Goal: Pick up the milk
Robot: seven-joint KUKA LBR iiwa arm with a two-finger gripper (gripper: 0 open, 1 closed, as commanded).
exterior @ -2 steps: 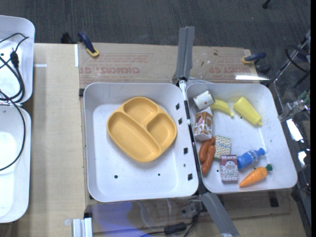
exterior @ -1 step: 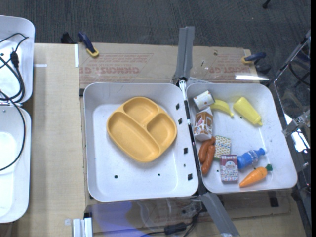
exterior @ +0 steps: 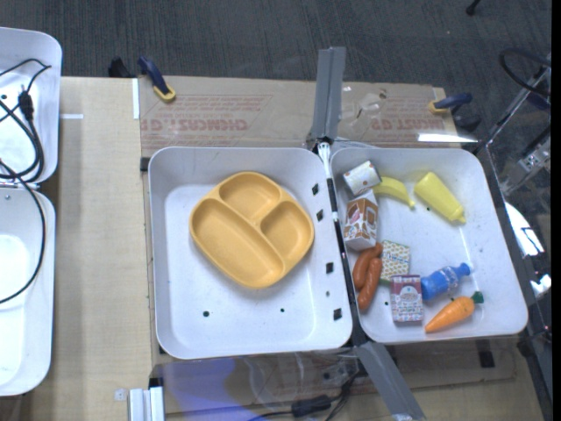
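Note:
The milk point(exterior: 361, 220) looks like a small white and brown carton lying on its side at the left wall of the right bin point(exterior: 495, 235). A white cup-like tub point(exterior: 360, 178) lies just behind it, and two orange-red sausages point(exterior: 368, 279) lie just in front of it. A small patterned box point(exterior: 394, 259) sits to the carton's front right.
Sharing the right bin are a banana point(exterior: 396, 191), a yellow bottle point(exterior: 438, 196), a blue bottle point(exterior: 445, 280), a small red box point(exterior: 406, 298) and a carrot point(exterior: 452, 313). In the left bin point(exterior: 175, 323) rests a yellow divided plate point(exterior: 252, 227).

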